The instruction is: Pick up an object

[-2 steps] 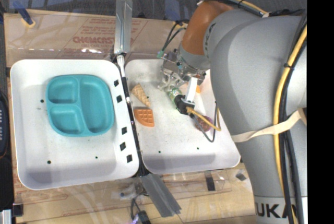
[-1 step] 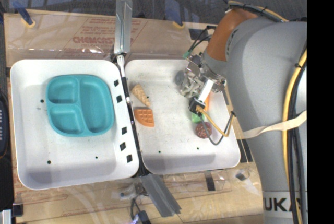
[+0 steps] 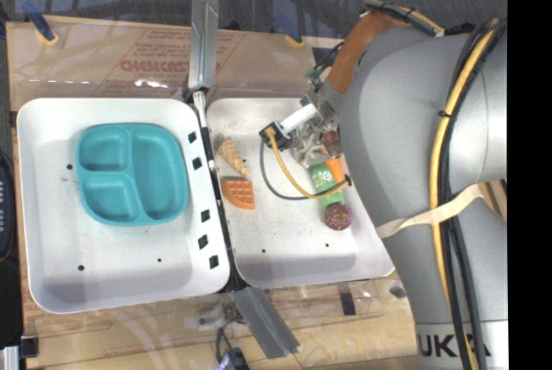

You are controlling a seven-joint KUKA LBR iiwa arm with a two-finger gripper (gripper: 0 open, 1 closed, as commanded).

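Overhead, we count two white bins: the left bin (image 3: 43,273) bears one teal divided plate (image 3: 132,172), and the right bin (image 3: 285,260) holds four small items. These are one waffle cone (image 3: 232,155), one waffle piece (image 3: 239,192), one green-labelled bottle (image 3: 324,177) and one dark round toy (image 3: 337,216). We see the gripper (image 3: 312,140) low over the bottle; its grip we cannot tell.

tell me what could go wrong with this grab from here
The gripper is low in the right bin, crowded against the green and orange item near the bin's right wall, so a closing grab may slip or pinch. The yellow cable loops over the floor and could snag the dark red ball.
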